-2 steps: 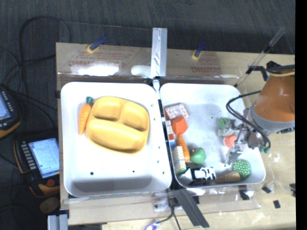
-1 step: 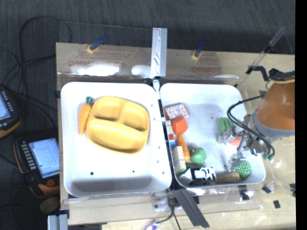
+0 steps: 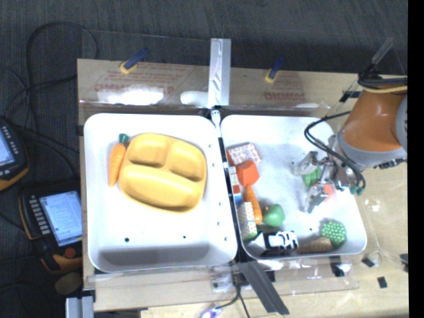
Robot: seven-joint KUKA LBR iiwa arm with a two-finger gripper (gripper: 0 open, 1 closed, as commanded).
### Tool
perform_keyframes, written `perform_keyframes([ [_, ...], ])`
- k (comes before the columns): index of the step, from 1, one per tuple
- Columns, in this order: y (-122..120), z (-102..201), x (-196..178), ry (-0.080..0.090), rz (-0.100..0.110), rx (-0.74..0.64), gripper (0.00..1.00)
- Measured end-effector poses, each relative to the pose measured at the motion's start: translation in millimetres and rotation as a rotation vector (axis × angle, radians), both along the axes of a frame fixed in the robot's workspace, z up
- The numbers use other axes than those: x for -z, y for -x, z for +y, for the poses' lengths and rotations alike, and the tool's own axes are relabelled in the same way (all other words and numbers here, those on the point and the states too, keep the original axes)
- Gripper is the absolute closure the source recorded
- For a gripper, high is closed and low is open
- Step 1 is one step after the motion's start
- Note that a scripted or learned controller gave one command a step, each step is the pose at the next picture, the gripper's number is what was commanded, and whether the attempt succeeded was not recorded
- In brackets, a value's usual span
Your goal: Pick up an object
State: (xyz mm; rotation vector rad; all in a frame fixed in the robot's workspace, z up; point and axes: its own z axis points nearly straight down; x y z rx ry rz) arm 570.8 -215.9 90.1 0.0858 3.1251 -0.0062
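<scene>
arm comes in from the right, orange band (image 3: pixel 374 121) above the wrist, gripper (image 3: pixel 318 181) hanging over the right side of the right bin (image 3: pixel 291 128). fingers point down-left toward the bin floor. can't tell from this angle whether they're wide or narrow; there's green and reddish stuff right at the tips but it's too cluttered to say if that's an object or gripper hardware. nothing clearly between the fingers.

right bin contents mostly stacked along its left wall and front edge: patterned red/white box (image 3: pixel 244 154) at the top, orange block (image 3: pixel 247 174) just below it, touching or overlapping. a small carrot-like orange piece (image 3: pixel 252 196) under that, a green ball (image 3: pixel 273 214) beside it, a striped box (image 3: pixel 247 218) against the divider. front edge: a black and white item (image 3: pixel 281 240), a brown stick-shaped thing (image 3: pixel 313 245), and a green bumpy ball (image 3: pixel 333 231) in the front-right corner, nearest loose item to the gripper but apart from it.

left bin (image 3: pixel 99 197): yellow compartment tray (image 3: pixel 162 171) upside or face up, can't tell, sitting in the back half, toy carrot (image 3: pixel 116 161) along its left edge, touching it.
</scene>
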Motion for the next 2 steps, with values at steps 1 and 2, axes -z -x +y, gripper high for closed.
perform_keyframes([
  [1, -34.2, 29.1, 0.3, -0.002, 0.001, -0.007, 0.0],
  [2, 10.0, -8.5, 0.0, 0.0, 0.004, -0.056, 0.0],
])
